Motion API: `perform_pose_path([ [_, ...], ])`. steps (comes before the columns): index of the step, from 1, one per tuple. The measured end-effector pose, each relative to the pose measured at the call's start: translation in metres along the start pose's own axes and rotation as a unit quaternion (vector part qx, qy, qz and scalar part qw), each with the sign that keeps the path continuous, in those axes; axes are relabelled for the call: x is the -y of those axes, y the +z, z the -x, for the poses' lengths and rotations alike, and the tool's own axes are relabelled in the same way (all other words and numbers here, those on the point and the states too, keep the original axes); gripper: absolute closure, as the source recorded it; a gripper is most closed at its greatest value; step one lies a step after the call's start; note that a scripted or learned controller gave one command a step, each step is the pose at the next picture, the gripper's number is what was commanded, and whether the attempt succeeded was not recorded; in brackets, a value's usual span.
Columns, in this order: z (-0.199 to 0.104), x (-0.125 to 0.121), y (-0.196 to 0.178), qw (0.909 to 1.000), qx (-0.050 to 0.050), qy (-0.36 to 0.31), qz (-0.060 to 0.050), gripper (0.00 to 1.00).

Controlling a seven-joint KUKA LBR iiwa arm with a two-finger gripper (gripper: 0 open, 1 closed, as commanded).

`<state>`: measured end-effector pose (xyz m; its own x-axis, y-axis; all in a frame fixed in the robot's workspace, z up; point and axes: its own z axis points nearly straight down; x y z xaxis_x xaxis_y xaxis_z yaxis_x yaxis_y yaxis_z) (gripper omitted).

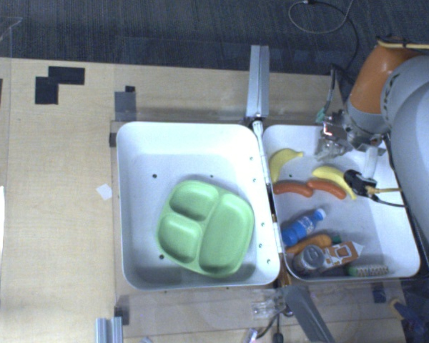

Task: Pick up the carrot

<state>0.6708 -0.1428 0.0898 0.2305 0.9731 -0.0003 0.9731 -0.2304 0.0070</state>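
The grey arm (415, 141) reaches in from the right over the right bin (393, 241). The left bin (139, 191) holds a green divided plate (206, 227). The gripper (336, 145) hangs above the right bin's far end, near a banana (334, 177); whether it is open or closed, I cannot tell. The carrot (311, 243), a short orange stub, lies near the front, beside a blue bottle (304, 226).
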Motion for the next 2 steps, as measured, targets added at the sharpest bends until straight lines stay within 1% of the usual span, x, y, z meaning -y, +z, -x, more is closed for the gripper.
perform_pose_path([
  [1,0.053,0.052,-0.001,0.993,0.0,0.118,-0.002,1.0],
  [2,0.06,0.052,-0.043,0.9802,0.0,0.198,-0.002,1.0],
])
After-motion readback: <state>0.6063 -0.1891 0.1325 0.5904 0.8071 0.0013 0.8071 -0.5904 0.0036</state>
